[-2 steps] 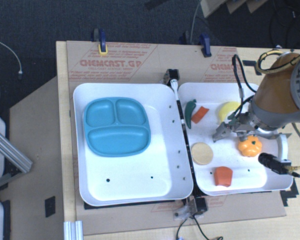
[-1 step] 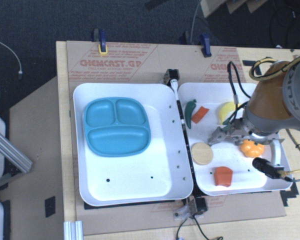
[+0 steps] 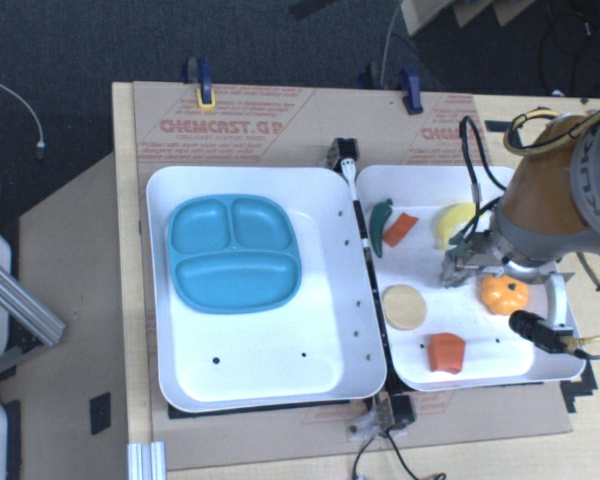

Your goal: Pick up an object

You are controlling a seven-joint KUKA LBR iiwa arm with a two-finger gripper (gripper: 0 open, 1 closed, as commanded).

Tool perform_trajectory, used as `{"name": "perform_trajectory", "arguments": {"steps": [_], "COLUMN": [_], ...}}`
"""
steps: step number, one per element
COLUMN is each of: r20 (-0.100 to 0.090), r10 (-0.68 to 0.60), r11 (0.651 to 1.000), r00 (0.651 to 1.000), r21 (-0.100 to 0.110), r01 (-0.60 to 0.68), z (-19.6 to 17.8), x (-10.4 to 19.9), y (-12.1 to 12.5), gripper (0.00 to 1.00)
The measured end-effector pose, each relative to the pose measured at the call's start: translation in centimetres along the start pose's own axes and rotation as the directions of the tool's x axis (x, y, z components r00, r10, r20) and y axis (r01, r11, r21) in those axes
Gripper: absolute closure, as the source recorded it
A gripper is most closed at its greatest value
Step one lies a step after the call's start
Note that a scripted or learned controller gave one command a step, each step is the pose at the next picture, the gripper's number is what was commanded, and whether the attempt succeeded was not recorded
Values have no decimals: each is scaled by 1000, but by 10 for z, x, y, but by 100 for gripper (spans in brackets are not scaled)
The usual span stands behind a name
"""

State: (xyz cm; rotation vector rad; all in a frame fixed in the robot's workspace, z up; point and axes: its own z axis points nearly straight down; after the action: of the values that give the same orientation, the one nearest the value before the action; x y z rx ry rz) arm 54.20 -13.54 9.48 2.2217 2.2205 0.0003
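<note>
Tool [image 3: 467, 264] sits low in right bin [image 3: 500, 370]; whether released or clenched, I cannot tell. Nearest candidate, orange fruit [image 3: 503, 294], lies just beside it. Advise centring squarely over the fruit before closing.

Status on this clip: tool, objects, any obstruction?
Tool low in right bin, jaw state unclear. Orange fruit beside it, not held. Yellow piece close behind.

— What does the arm [image 3: 570, 183] look like, there at the frame's right?
— Grey rounded casing, a broad orange band above the wrist.
— Cables?
— Black ones loop along it; the gripper [image 3: 463, 265] is dull grey metal.
</note>
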Motion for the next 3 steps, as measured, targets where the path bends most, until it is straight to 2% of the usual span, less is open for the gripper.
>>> {"name": "perform_trajectory", "arguments": {"steps": [1,2,3], "r20": [2,2,1], "r10": [0,-2,-2], "r11": [1000,1000,1000], "r00": [1000,1000,1000], "r21": [-5,-4,-4], "r01": [0,2,2], "z": [-57,-113,-124], "x": [-9,-3,-3], "y": [5,-1,0], "gripper": [100,100,100]}}
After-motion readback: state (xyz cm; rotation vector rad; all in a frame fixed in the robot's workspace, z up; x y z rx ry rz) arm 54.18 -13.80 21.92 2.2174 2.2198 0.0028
